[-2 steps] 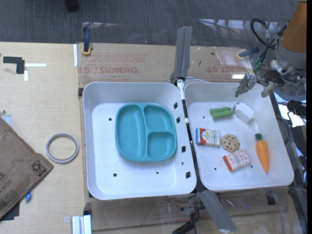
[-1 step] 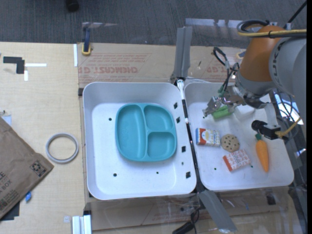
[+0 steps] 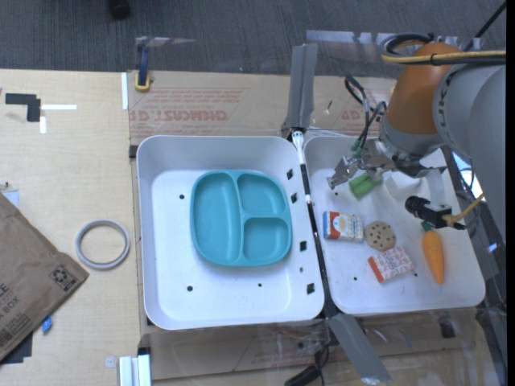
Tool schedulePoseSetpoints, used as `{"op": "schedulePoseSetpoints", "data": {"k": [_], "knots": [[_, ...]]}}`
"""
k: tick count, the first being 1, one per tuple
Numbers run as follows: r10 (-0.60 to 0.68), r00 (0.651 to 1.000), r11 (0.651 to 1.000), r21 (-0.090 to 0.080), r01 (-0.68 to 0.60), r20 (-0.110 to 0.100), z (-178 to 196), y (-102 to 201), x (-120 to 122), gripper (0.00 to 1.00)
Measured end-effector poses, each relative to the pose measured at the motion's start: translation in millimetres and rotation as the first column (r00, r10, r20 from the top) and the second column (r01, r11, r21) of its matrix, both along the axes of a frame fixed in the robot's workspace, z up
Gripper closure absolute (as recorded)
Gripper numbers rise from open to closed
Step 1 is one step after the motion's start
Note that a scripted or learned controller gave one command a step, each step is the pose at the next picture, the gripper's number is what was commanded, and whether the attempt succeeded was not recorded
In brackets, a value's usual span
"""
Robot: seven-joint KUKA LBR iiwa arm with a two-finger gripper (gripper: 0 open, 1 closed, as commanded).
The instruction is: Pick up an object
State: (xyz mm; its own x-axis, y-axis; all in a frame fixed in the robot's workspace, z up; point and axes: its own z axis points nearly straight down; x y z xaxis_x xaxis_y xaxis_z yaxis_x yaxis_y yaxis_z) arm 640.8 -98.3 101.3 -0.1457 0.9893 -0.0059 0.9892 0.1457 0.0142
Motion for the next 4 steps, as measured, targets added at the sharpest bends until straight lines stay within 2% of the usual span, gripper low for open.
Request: {"op": "schedulePoseSetpoints", "data": {"k": [1, 2, 3, 4], "knots": [[-0.013, 1.000, 1.000, 0.001, 0.013, 0.004, 0, -17, 6, 0.00], [0.009, 1.000, 1.000, 0.004, -0.009, -0.011, 0, -52, 20, 0.00], [0.010, 1.000, 1.000, -0.006, -0.010, -0.003, 11, -55, 22, 1.00], [0.010, 1.000, 1.000, -0.006, -0.010, -0.004, 11, -55, 22, 0.00]]}}
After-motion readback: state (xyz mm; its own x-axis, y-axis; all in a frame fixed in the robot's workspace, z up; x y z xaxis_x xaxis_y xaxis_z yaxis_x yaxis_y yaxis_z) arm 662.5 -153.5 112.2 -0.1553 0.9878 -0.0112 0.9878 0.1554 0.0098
